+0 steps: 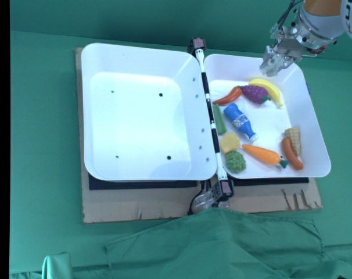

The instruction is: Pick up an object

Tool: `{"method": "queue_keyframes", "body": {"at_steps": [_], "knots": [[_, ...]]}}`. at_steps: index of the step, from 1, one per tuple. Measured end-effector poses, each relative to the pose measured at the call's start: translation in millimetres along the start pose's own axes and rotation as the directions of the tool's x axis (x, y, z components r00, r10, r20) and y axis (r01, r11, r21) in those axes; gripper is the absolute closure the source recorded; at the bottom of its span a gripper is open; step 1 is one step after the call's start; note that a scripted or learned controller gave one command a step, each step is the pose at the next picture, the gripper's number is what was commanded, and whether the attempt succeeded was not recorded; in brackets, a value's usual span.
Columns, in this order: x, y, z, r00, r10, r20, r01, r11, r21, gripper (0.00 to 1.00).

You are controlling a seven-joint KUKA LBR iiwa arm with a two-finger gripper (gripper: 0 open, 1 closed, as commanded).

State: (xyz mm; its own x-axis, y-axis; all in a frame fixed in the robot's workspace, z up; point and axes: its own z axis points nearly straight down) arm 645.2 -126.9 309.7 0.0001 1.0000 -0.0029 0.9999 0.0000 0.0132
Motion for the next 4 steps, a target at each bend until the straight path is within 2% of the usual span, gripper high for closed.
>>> {"method": "queue_keyframes", "body": {"at_steps": [1, 2, 3, 4], "knots": [[-22.6, 16.2, 79.5, 1.000, 0.003, 0.002, -0.003, 1.000, 0.001, 1.00], [-32.8, 31.3, 105.2, 1.000, 0.003, 0.001, -0.003, 1.000, 0.004, 1.00], [-27.3, 49.8, 126.4, 1.000, 0.002, 0.002, -0.002, 1.000, 0.014, 1.00], [-19.9, 51.7, 126.1, 1.000, 0.008, 0.013, -0.008, 1.000, 0.018, 1.00]]}}
